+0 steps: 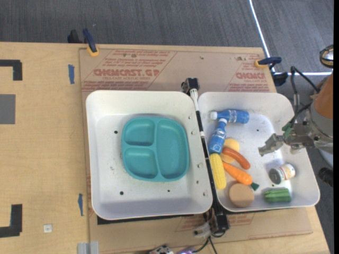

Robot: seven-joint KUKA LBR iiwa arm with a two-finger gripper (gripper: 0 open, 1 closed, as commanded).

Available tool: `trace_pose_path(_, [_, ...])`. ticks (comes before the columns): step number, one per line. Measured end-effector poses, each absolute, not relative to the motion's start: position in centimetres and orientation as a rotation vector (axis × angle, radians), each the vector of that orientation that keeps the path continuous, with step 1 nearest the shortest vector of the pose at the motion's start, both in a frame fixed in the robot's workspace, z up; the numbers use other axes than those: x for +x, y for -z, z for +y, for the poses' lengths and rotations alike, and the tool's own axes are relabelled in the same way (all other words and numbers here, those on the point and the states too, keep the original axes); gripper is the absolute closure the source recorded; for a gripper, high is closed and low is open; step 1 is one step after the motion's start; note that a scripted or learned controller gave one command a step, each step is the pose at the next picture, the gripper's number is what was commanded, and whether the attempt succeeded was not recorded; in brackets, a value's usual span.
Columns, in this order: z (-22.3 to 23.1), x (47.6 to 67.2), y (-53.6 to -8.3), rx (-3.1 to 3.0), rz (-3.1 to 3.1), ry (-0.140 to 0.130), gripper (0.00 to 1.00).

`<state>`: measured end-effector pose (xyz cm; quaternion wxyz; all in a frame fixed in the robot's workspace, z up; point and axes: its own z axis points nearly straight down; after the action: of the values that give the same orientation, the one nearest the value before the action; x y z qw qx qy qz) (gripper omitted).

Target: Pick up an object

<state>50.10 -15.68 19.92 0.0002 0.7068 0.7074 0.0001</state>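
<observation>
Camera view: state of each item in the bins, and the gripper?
Teal divided plate: flat in left bin, compartments bare.
Blue bottles: lying down.
Corn cob: lying by divider.
Carrot: lying.
Small jar: on its side.
Gripper: open above right bin, holding nothing.

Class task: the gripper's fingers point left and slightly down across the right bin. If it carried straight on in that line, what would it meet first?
Probably the orange hot dog, past a bare stretch of the right bin floor. The gripper may be above it; height is unclear from this slanted view.
</observation>
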Motion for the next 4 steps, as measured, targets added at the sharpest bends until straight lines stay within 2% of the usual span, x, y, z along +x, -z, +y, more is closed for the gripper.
trace_pose_path(1, [-11.3, 49.9, -8.6, 2.376, 2.052, -0.005, 0.00])
trace_pose_path(2, [-11.4, 50.0, -9.7, 2.376, 2.045, -0.006, 1.00])
trace_pose_path(3, [-11.4, 50.0, -9.7, 2.376, 2.045, -0.006, 0.00])
trace_pose_path(4, [-9.8, 55.7, -8.6, 2.633, 1.709, -0.004, 0.00])
